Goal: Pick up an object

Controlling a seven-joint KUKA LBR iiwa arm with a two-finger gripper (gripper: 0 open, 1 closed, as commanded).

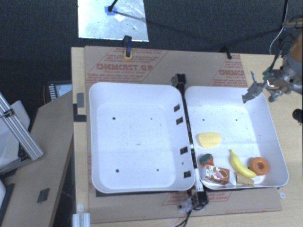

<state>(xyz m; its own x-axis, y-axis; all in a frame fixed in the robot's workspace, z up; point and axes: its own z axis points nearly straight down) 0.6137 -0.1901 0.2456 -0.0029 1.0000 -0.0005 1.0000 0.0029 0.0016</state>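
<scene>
The right bin (265, 122) holds its objects near the front. A pale yellow lump (209, 139) lies near the divider. A yellow banana (239, 163) lies in front of it, with an orange ring (259, 165) to its right. A small red and green item (206, 159) and a red and white carton (217, 174) sit at the front left corner. A tan piece (245, 178) rests by the banana's lower end. My gripper (262, 95) hangs over the bin's far right corner, open, with nothing between its fingers, well apart from all the objects.
The left bin (137, 136) stands beside the right one, joined at a divider with black clips (182, 122). Both rest on a cardboard sheet (156, 63). A yellow clamp (127, 48) sits at the back edge. A metal frame (19, 131) stands at far left.
</scene>
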